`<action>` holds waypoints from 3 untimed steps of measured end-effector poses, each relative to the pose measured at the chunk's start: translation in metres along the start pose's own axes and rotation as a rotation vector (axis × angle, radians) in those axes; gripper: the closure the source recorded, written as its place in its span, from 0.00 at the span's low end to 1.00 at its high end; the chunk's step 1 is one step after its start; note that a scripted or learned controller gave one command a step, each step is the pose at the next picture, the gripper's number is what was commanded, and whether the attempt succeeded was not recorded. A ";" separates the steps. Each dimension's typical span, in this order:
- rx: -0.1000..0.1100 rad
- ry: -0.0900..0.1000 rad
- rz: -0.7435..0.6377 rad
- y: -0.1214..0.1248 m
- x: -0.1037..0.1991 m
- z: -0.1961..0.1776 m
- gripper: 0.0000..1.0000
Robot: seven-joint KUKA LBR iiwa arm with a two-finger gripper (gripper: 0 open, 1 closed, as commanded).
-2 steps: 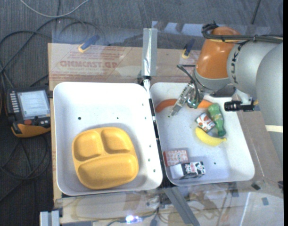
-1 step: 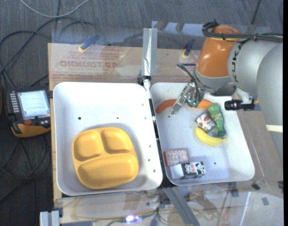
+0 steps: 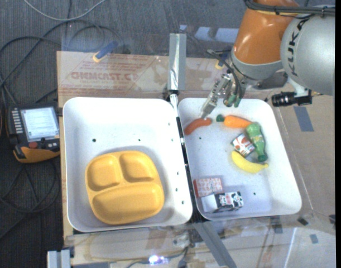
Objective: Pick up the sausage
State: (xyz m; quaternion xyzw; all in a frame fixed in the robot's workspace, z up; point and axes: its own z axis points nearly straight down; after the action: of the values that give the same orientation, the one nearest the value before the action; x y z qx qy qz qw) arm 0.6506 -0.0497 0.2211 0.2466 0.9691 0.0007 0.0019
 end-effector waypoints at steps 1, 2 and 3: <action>-0.004 -0.001 -0.001 0.002 0.000 -0.009 1.00; -0.003 -0.001 -0.001 0.002 0.000 -0.009 0.00; 0.002 0.001 -0.245 -0.066 -0.047 0.058 0.00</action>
State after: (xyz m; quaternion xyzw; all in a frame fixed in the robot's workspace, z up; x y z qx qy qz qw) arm 0.6607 -0.1304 0.1627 0.1262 0.9920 -0.0003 0.0011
